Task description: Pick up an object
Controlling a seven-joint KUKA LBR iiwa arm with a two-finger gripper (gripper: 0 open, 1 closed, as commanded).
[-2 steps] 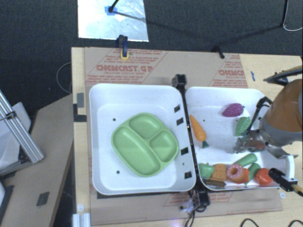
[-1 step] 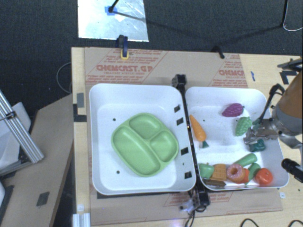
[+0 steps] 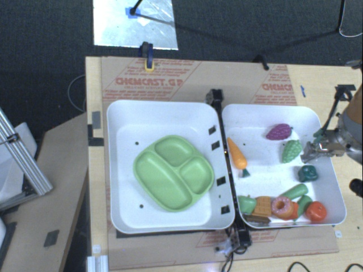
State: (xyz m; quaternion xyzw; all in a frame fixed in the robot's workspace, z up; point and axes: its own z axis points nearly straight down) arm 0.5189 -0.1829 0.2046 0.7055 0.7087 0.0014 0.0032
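The right bin (image 3: 258, 118) holds toy foods: a purple grape bunch (image 3: 279, 131), a light green bunch (image 3: 291, 151), a dark green piece (image 3: 308, 173) and an orange carrot (image 3: 237, 153). Along its front wall lie a green pepper (image 3: 247, 203), a brown cracker (image 3: 262, 204), a pink donut (image 3: 282, 207), a green cucumber (image 3: 292, 192) and a red tomato (image 3: 316, 210). My gripper (image 3: 315, 149) reaches in from the right at the bin's right wall. It sits just right of the light green bunch and above the dark green piece, and nothing shows in its grasp.
A green divided plate (image 3: 173, 173) lies in the left bin (image 3: 130, 123). A black divider with clips (image 3: 218, 146) runs between the bins. Cardboard (image 3: 170, 81) lies under them. A blue and yellow clamp (image 3: 148, 55) stands at the back.
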